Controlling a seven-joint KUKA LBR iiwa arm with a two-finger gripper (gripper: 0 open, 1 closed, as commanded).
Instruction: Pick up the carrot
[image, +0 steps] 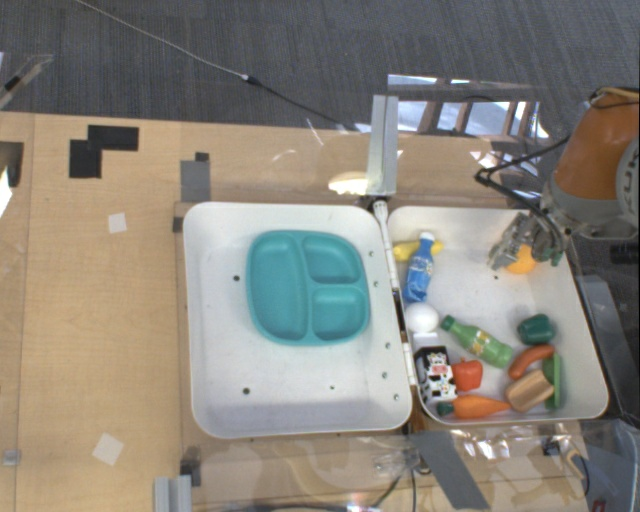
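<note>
The carrot (480, 406) is orange and lies flat along the front wall of the right bin (470, 290), next to a small black-and-white toy (434, 374). My gripper (524, 248) is at the far right of that bin, well behind the carrot and apart from it. A small yellow-orange piece (520, 263) shows right at the gripper's tip. The view does not show whether the gripper grips it or only hovers over it.
The right bin also holds a blue and yellow bottle (419, 268), a white ball (422, 320), a green bottle (480, 341), a dark green piece (536, 327), a red sausage (530, 359) and a bread-like piece (529, 391). A teal divided plate (306, 286) lies in the left bin (220, 380).
</note>
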